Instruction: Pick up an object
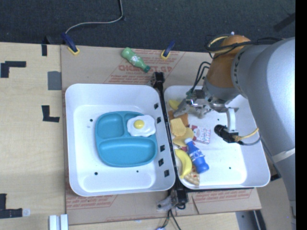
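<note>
hand [188, 107]: poised over the rear left part of the right bin [249, 172], close to the divider between the bins; how far it is open cannot be told, and nothing is seen in its hold. nearest candidates: yellow piece [173, 103] just beside it at the bin's left wall, and tan block [178, 127] just in front of it. crowding the same left side, front of the block: white card with red marks [204, 135], blue bottle [196, 158], banana [183, 163] touching the bottle, and a brown-edged flat piece [193, 178] at the front wall. left bin [72, 128]: blue divided plate [120, 145] with a fried egg toy [140, 125] on its rear right corner. outside the bins, on the counter [24, 128]: green bottle [135, 60] lying on cardboard sheet [96, 66].
</note>
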Robot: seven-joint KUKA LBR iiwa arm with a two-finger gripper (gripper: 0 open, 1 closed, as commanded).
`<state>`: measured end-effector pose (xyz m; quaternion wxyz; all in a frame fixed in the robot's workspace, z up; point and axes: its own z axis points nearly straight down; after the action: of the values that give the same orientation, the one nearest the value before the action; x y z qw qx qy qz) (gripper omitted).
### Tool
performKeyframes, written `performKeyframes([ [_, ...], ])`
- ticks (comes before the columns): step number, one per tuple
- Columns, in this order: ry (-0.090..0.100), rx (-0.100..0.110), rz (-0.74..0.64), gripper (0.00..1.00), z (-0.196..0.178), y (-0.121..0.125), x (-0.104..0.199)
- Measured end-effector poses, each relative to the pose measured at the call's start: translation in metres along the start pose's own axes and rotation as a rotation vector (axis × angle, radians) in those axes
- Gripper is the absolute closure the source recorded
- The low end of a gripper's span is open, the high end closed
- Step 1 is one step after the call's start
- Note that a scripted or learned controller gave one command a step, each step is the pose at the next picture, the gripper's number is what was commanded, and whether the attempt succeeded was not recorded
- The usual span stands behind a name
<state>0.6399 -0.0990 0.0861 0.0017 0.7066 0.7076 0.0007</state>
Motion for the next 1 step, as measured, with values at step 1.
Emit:
performKeyframes([
  [1, 0.001, -0.002, 0.000, 1.00, -0.0106, 0.0007, 0.0004],
])
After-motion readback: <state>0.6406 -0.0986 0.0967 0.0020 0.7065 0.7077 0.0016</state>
